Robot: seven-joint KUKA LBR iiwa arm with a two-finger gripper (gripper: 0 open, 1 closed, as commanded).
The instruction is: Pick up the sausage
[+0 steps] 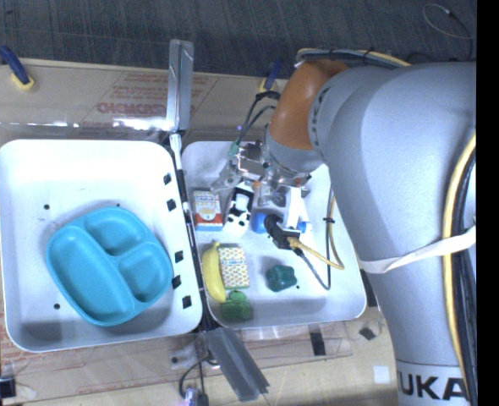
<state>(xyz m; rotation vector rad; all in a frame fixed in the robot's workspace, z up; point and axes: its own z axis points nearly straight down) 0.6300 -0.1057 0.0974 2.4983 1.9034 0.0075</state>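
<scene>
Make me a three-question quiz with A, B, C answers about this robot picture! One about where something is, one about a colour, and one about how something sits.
1. Where is the blue tray?
A. In the left bin
B. In the right bin
C. On the floor

2. What colour is the banana?
A. Red
B. Yellow
C. Purple

3. How is the gripper placed?
A. Over the left bin
B. Outside both bins
C. Down over the right bin

Answers:
1. A, because the tray with its three sections lies inside the left bin.
2. B, because the banana is yellow, beside the patterned packet.
3. C, because the gripper sits among the things in the right bin, near the small carton.
</scene>
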